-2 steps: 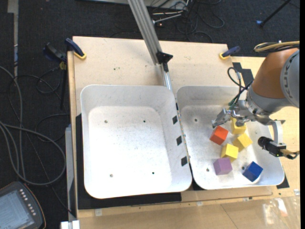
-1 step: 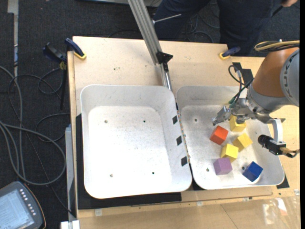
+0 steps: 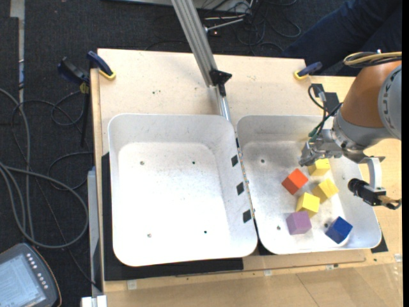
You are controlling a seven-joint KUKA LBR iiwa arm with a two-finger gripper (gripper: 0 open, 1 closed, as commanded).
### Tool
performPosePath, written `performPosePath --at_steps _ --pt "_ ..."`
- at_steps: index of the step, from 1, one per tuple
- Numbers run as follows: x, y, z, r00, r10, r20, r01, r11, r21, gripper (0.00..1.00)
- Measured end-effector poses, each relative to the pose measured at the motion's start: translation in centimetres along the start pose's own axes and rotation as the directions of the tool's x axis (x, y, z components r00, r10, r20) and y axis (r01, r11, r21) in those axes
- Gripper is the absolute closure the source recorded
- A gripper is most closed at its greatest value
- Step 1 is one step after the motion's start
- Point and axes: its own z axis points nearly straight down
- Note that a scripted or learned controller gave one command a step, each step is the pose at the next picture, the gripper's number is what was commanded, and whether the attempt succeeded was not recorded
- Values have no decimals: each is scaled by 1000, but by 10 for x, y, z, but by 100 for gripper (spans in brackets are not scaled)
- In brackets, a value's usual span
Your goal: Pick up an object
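Lying nearest the camera, a grey screen device sits on dark carpet at the lower left corner, far to the left of the claw and well below it in the view. Loose black cables loop across the carpet above it.

On the pale wooden bench rest two white bins. The left bin lies well to the claw's left. The right bin holds the blocks: a blue block and a purple block toward the near rim, below the claw; a yellow block and another yellow block between them and the claw; an orange block just below and left of the claw; and a third yellow block just beside the claw, at its lower right.

The claw hangs low over the right bin, reaching from the right on the arm; whether its tips are spread or pressed together cannot be told, as the wrist hides them.

Farther back, yellow-and-blue clamps grip the bench's far corners, a metal pole slants up from between the bins, and more cables tangle on the floor beyond.
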Motion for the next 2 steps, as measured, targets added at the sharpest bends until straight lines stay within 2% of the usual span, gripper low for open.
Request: performPosePath --at_steps 1,2 --pt "-2 -5 -59 1000 -1 -10 1 1000 22 100" --pt "-3 -3 -101 1000 -2 -9 2 1000 21 100"
